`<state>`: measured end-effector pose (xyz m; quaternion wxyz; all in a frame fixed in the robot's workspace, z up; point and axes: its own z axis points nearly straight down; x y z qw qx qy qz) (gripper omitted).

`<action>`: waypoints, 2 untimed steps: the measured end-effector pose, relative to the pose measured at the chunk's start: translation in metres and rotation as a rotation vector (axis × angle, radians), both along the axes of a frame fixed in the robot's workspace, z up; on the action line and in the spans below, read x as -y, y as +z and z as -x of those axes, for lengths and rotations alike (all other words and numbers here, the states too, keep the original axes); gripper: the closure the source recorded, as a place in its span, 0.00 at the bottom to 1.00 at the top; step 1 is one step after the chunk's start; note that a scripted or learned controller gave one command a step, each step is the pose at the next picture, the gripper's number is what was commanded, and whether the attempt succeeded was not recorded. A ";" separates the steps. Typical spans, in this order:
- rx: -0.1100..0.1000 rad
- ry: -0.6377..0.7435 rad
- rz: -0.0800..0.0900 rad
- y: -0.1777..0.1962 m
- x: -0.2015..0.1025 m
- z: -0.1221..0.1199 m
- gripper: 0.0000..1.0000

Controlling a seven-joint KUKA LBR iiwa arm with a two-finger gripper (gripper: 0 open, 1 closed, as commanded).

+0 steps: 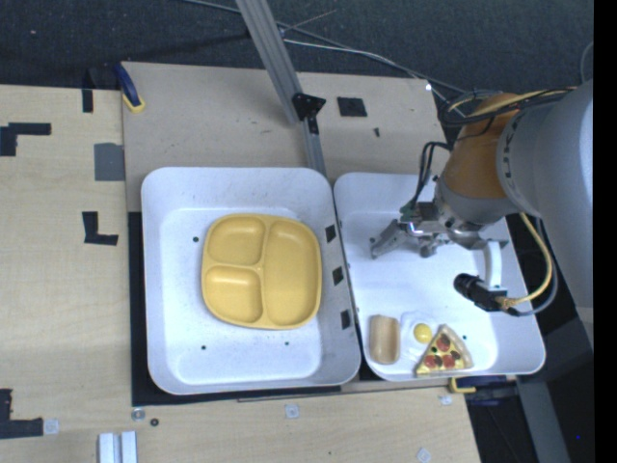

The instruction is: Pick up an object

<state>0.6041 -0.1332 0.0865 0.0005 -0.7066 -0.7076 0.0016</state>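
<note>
Robot lab or test bench, not a home. Plywood bench (58, 258) with black tape marks, well left of the pincer (410, 239). Two shallow white bins side by side: the pincer hangs over the right bin (424, 287), the left bin (241, 355) sits beside it. Bare metal pole (275, 46) slants up behind and to the pincer's left. Loose cables (386, 61) run over dark carpet (405, 8) behind the bench. Grey industrial arm (545, 152) with orange band just right of the pincer.

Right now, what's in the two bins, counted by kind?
Divided plate: 1, yellow, left bin
Bread piece: 1, right bin
Small yellow round item: 1, right bin
Pizza slice: 1, right bin
Total: 4
</note>
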 end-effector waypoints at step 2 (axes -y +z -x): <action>0.005 0.000 -0.001 0.074 -0.002 0.005 1.00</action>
